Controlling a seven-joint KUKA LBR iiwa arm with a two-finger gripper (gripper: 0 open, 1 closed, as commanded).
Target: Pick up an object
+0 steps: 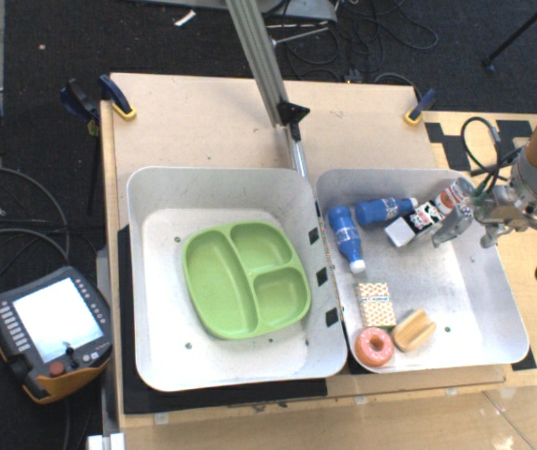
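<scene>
Gripper [468, 221] at right bin's [493, 289] far-right edge; centre floor bare.

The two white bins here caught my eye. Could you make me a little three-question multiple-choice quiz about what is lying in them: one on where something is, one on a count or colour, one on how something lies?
1. Where is the green divided plate?
A. in the left bin
B. in the right bin
C. on the floor

2. How many blue bottles lie in the right bin?
A. none
B. two
C. four

3. How do the blue bottles stand?
A. upright
B. stacked on the plate
C. lying on their sides

Answers:
1 A: the plate sits in the middle of the left bin.
2 B: one blue bottle lies near the divider and another blue bottle lies beside it.
3 C: both show their full length flat against the bin floor.
</scene>
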